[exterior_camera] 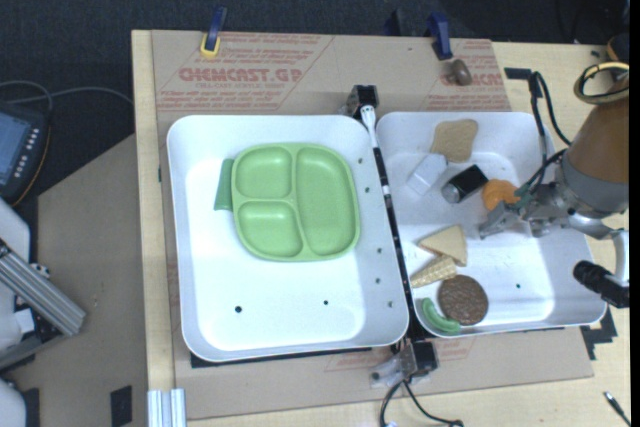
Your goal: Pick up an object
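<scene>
A light green plastic divided plate (pixel 296 200) lies in the glossy white left bin (pixel 200 305). Right of this bin lie a tan bread slice (pixel 456 139), an orange piece (pixel 497 192) and a dark brown round patty (pixel 463 299).

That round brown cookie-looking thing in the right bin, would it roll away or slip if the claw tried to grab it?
The round brown disc lies flat, so it probably won't roll. Its low profile may give the gripper little edge to pinch, so it might slide instead. It touches a green curved piece, which could get nudged too.
</scene>
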Robot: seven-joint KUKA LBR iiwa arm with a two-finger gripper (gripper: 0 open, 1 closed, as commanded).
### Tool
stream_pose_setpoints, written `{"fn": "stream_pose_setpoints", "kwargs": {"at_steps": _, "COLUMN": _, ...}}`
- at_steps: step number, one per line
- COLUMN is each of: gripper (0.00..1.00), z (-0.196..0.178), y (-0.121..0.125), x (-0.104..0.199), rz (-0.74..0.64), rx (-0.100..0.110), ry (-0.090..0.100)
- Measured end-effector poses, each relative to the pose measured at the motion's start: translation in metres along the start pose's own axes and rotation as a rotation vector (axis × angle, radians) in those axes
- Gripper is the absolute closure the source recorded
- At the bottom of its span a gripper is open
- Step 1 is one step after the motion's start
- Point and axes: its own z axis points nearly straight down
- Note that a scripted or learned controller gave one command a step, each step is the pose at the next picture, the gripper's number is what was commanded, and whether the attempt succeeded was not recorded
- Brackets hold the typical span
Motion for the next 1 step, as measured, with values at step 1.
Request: {"fn": "stream_pose_setpoints", "kwargs": {"at_steps": 1, "gripper": 1.00, "z": -0.0142, "y": 0.0015, "x": -0.0013, "rz": 0.001, "rx": -0.008, "ry": -0.004}}
